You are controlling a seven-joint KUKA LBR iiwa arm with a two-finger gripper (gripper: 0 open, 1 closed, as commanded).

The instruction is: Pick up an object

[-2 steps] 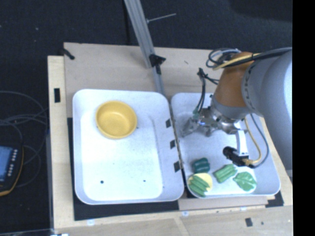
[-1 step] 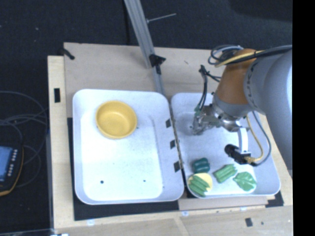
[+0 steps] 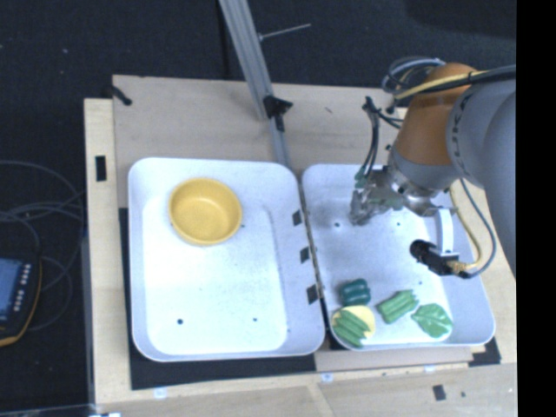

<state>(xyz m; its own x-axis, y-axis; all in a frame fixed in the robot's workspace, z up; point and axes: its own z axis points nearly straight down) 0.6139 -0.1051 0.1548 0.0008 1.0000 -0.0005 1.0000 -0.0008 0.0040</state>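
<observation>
My gripper hangs over the upper middle of the right bin, pointing down and left, with nothing seen between its fingers. Several small objects lie along that bin's front edge, well below the gripper: a dark green piece, a green ridged piece on a yellow disc, a green ridged piece and a green leaf-like piece. In the left bin a yellow bowl stands upright at the upper left.
A grey metal post slants up from the bench behind the bins. A black connector with a yellow cable hangs from the arm over the right bin. The wooden bench surrounds both bins.
</observation>
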